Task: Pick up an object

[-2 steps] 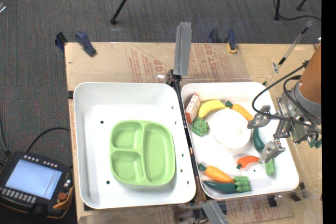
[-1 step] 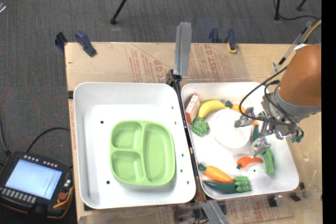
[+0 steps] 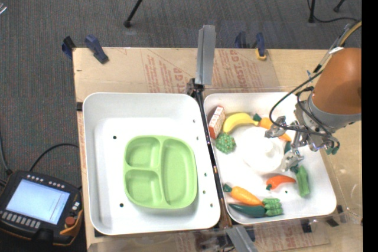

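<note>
Hanging over the right side of the right bin (image 3: 328,198), the gripper (image 3: 293,153) points down and toward the left, with cables looping around the wrist. Its metal parts are small and mixed together from this angle, so I cannot tell how wide it stands or whether it has hold of anything.

Just below the gripper lies an orange-red pepper (image 3: 279,181), and beside it, to the right, a dark green cucumber (image 3: 303,180) lies near the bin wall. It is not clear which of them, if any, the gripper touches. A white object (image 3: 261,153) sits in the middle of the bin, just left of the gripper. Above it lies a yellow banana (image 3: 238,121), and a small orange piece (image 3: 267,123) is at the banana's right end. At the left wall there is a small red and white box (image 3: 216,121) with a broccoli (image 3: 225,143) just under it. Near the front edge lie a carrot (image 3: 245,195), a dark green long vegetable (image 3: 247,210) and a bright green bunch (image 3: 272,205), all close together.

The left bin (image 3: 100,127) holds a light green divided plate (image 3: 160,172) with three compartments. Both bins rest on a wooden bench (image 3: 142,68) with blue clamps (image 3: 95,48) at the back edge. A teach pendant (image 3: 38,203) with a lit screen lies on the floor at lower left.
</note>
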### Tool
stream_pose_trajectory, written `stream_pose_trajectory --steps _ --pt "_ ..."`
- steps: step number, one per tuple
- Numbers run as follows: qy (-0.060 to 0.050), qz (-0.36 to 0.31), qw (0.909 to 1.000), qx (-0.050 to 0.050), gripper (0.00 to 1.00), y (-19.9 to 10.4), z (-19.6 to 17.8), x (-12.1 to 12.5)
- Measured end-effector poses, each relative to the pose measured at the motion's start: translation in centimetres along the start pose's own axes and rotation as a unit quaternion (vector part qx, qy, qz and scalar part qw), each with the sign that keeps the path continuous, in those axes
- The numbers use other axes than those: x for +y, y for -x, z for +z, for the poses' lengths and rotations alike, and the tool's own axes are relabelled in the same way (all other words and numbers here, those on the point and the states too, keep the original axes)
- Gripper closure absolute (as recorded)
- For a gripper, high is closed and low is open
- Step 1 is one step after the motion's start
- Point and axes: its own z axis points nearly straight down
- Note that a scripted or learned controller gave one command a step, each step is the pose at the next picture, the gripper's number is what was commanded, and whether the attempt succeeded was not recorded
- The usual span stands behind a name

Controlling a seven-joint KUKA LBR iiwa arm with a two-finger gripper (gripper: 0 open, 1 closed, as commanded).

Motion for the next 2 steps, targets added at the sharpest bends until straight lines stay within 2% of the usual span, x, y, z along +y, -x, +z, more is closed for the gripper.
stream_pose_trajectory --steps 1,2 --pt "-0.001 0.022 0.9998 -0.002 0.00 2.5 3.4 -2.2" --pt "0.006 -0.020 0.9997 0.016 0.00 6.3 3.2 -3.2"
